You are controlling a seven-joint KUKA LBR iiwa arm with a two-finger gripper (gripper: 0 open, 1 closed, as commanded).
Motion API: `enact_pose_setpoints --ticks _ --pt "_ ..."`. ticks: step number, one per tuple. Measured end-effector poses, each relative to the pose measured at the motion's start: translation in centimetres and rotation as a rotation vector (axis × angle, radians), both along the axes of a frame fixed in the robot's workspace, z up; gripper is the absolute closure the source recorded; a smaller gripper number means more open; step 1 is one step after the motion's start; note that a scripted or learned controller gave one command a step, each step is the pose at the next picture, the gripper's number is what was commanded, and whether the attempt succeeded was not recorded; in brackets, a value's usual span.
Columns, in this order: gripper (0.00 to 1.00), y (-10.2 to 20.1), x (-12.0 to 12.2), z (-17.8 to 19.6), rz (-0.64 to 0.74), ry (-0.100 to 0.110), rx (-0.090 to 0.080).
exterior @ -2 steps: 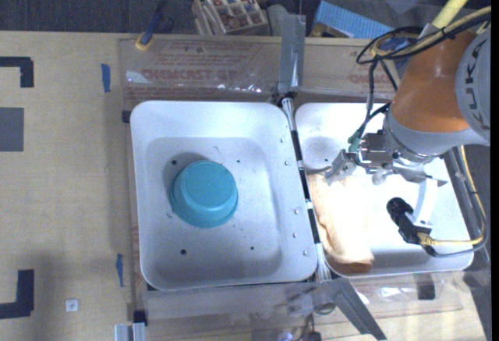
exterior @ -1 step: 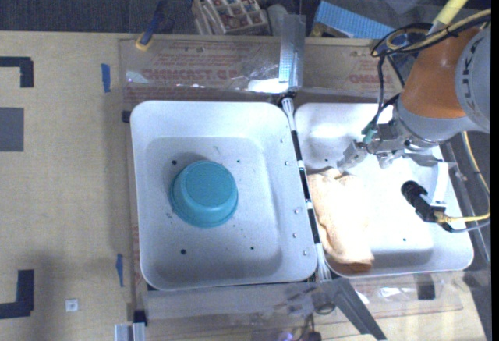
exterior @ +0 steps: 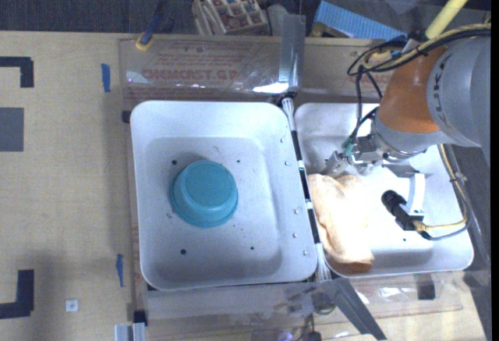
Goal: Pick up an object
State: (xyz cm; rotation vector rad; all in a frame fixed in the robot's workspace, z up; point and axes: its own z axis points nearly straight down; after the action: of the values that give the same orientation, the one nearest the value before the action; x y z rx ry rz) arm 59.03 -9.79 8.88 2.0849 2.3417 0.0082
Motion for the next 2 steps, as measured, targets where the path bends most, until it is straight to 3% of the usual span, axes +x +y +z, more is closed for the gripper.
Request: enact_pose_setpoints --ticks 1,2 --pt "1.0 -0.09 0.13 1.16 -0.003 -0.006 0.001" --pt "0.0 -0.08 0.13 1.15 -0.003 -0.005 0.001"
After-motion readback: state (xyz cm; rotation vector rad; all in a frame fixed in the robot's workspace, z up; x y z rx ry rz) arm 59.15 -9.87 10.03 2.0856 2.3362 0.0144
